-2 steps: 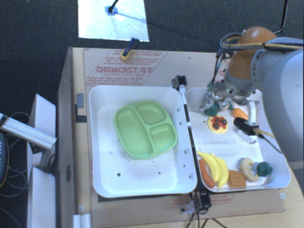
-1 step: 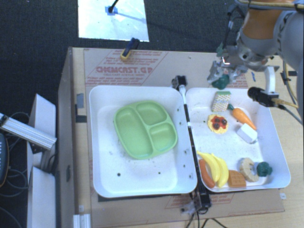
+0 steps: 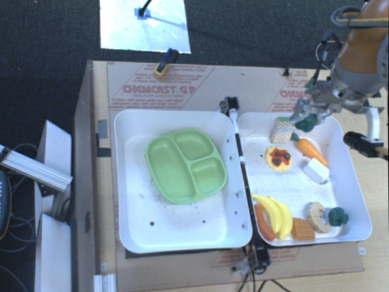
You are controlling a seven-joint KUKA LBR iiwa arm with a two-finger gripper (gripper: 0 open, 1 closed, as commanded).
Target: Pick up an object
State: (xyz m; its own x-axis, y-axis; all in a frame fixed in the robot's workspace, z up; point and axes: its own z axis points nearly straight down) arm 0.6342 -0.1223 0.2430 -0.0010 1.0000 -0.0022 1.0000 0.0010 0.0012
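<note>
Right now the gripper (image 3: 302, 121) hangs low over the upper corner of the right bin (image 3: 349, 163), in the upper right of the frame. Whether it is open or closed cannot be told: a dark green piece (image 3: 307, 123) sits at its tip, but the view does not show if that piece is clamped or merely lying beneath. Just to the left of the tip, nearly touching it, lies a pale speckled wedge (image 3: 281, 131). Just below, toward the lower right, lies a carrot (image 3: 312, 150), its long axis slanting down and to the right. The nearest candidate is judged to be the green piece, directly under the gripper.
</note>
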